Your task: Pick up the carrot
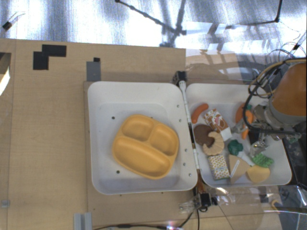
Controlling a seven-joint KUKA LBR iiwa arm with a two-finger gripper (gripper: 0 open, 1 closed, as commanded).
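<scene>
One carrot [239,113] lies just beside the pincer [258,140].

Bright, even daylight; slightly soft picture.
The white bins [103,128] glare close to washed-out, and the yellow tray [145,145] casts a faint grey shadow at its lower edge. Bluish streaks pattern the floor [72,13]. The worktop [43,143] is flatly lit.

A divided tray [145,146] lies in the middle of the left bin [103,99]. In the right bin [225,87], a sausage [199,112] lies near the far left corner, the carrot [239,113] to its right, a croissant [214,143] before it.
</scene>
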